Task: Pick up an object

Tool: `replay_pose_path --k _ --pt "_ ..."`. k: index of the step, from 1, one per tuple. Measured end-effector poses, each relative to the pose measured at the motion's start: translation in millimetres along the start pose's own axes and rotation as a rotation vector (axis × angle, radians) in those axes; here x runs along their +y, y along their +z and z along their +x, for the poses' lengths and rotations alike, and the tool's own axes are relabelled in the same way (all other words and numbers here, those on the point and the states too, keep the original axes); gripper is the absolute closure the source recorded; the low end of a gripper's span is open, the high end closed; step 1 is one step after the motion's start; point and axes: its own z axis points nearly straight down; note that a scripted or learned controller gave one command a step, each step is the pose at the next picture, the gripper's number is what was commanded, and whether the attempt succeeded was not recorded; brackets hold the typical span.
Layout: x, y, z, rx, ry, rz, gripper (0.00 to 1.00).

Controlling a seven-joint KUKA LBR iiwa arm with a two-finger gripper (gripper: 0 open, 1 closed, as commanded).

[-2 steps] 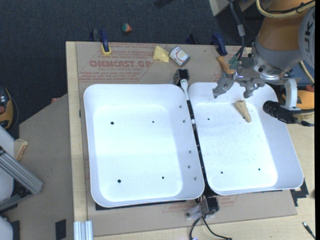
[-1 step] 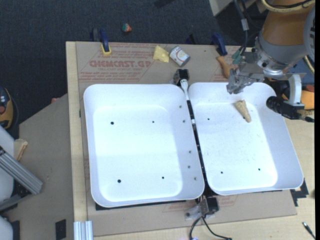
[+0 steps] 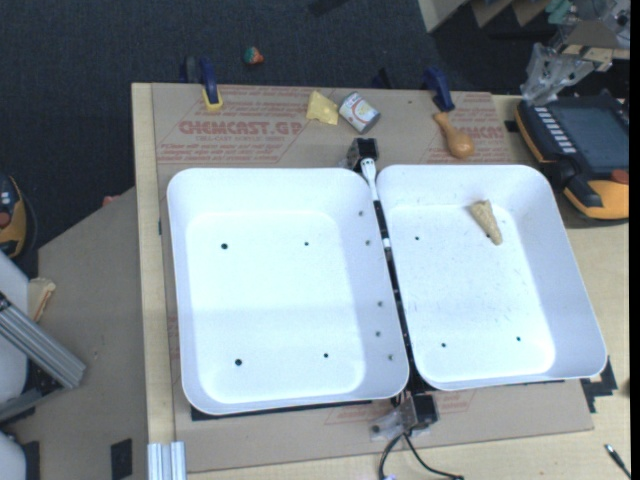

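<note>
A small tan, cone-shaped piece (image 3: 487, 220) lies alone in the right white bin (image 3: 560, 268), near its back edge. The left white bin (image 3: 200, 268) shows just its bare floor with a few dark dots. A grey metal gripper (image 3: 553, 68) hangs at the top right, beyond the right bin's back corner and well away from the tan piece. Nothing shows between its tips at this distance.
On the cardboard behind the bins lie a yellow wedge (image 3: 322, 109), a small white box (image 3: 359, 112) and an orange pear-shaped object (image 3: 456, 138). Blue clamps (image 3: 209, 83) (image 3: 436, 86) grip the board's back edge. A black and yellow handheld console (image 3: 585, 148) sits at the right.
</note>
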Motion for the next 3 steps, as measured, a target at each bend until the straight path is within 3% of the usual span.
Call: replay_pose_path --k 1,2,3 --pt "11.2 99.5 74.9 0.01 -0.01 0.029 1.0" --pt "15.0 -42.5 24.7 0.001 0.001 -0.001 1.0" --pt "-16.2 25.7 37.3 0.007 -0.001 0.027 1.0"
